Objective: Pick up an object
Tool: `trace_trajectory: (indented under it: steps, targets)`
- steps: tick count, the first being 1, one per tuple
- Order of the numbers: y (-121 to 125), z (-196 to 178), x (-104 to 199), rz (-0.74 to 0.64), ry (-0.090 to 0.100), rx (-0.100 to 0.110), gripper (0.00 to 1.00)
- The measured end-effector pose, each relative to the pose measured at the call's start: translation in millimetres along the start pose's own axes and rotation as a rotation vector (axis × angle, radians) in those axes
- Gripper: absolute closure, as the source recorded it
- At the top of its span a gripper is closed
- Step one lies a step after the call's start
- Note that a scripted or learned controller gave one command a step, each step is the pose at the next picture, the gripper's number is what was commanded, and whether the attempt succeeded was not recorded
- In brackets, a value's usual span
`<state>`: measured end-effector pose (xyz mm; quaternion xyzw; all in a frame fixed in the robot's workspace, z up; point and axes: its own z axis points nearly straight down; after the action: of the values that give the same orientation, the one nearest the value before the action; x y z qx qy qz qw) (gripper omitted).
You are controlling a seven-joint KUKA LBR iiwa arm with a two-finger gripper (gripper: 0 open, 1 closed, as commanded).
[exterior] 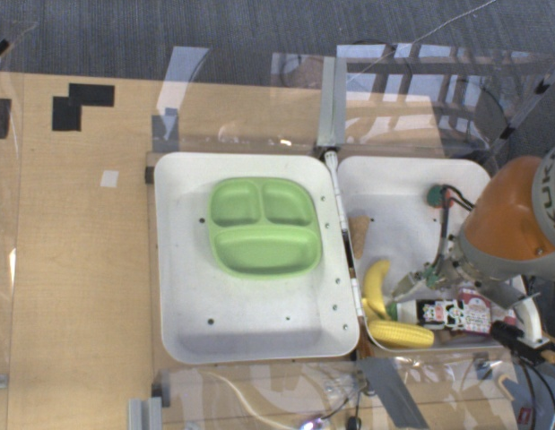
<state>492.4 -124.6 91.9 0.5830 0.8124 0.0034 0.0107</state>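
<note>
1. Nothing is lifted yet, as far as I can judge. The arm (510, 218) reaches into the right bin (394, 186) from the right, its orange band over the bin's right side, and the pincer (420, 280) sits low in the near half of that bin, just right of the banana (377, 285).

2. Whether the pincer is apart or together I cannot tell. It is small, and partly hidden by the wrist, and no object shows between its tips.

3. The things the task could take all lie in the near part of the right bin: the banana close to the bin's left wall, a yellow corn cob (401, 334) at the near left corner, and a small printed carton (452, 313) lying on its side just right of the corn — near the pincer, though I cannot tell if they touch.

4. What is left, by my reading: closing on one of these, then raising it clear of the bin. The whole lift remains to be done.

5. Count — two white bins on the desk (71, 240), side by side. The left bin (183, 330) holds one green divided plate (264, 227) with three compartments.

6. The right bin holds one banana, one corn cob and one carton. A small green and red item (436, 195) with a dark cord sits in its far right part; what it is I cannot say.
</note>
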Motion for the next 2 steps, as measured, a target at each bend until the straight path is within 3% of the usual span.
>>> trace_trajectory:
  steps: [1,2]
  targets:
    - [69,3,-29,0.125,0.006,0.005,0.00]
    - [11,1,-1,0.017,0.006,0.002,0.00]
